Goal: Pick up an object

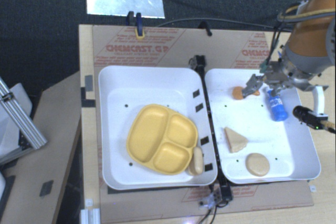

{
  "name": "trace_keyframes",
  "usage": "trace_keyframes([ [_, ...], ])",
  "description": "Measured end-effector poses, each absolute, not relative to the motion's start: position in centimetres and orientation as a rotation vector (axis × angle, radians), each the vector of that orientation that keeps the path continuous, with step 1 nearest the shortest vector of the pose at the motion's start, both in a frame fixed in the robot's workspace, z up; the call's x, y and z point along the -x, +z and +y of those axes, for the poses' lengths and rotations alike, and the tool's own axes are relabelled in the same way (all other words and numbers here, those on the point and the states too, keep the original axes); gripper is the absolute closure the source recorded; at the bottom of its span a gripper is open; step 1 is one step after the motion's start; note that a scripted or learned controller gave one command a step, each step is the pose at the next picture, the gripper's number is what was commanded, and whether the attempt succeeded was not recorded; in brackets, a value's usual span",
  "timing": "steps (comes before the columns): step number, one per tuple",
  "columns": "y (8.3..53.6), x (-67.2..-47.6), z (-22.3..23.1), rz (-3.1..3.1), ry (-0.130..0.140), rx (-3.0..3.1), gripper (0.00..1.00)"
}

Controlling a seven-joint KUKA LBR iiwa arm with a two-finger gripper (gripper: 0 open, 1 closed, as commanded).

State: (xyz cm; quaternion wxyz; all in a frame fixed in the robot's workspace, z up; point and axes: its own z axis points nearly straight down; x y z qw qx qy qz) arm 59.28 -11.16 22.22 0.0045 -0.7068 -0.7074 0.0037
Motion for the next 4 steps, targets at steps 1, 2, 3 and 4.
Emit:
trace_keyframes([
  [1, 23.0, -59.5, -11.1, -2.226, -0.001, 2.219, 0.0],
  [2, 16.8, -59.0, -11.3, -2.221, 0.003, 2.218, 0.0],
  [3, 12.3, -58.7, -10.6, -2.221, 0.002, 2.219, 0.0],
  [4, 8.3, -58.7, -10.5, -2.222, 0.001, 2.219, 0.0],
])
